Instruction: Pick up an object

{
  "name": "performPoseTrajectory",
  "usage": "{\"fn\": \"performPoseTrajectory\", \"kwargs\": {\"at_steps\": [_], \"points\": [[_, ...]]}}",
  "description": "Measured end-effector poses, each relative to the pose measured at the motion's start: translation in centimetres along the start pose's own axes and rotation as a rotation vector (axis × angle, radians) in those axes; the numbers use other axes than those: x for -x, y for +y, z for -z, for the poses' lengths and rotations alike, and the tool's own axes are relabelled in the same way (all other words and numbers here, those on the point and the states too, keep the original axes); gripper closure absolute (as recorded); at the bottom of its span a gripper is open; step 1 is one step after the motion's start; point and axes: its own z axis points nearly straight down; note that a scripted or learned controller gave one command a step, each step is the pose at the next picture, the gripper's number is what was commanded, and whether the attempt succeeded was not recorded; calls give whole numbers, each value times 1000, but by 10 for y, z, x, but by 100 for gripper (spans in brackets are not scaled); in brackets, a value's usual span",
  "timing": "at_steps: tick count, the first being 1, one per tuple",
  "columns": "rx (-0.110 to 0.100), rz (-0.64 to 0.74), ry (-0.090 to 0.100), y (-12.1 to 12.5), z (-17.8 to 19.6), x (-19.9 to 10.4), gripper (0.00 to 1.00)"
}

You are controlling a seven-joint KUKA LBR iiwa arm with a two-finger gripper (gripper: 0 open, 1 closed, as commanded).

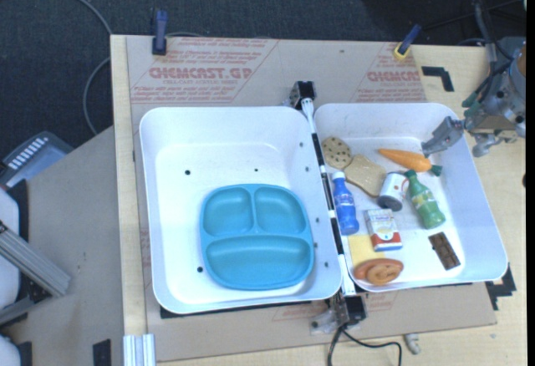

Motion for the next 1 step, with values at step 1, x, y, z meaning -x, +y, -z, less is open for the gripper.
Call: {"fn": "performPoseTrajectory", "kwargs": {"at_steps": [1], "points": [[-2, -1, 1, 11, -153, -1, 0]]}}
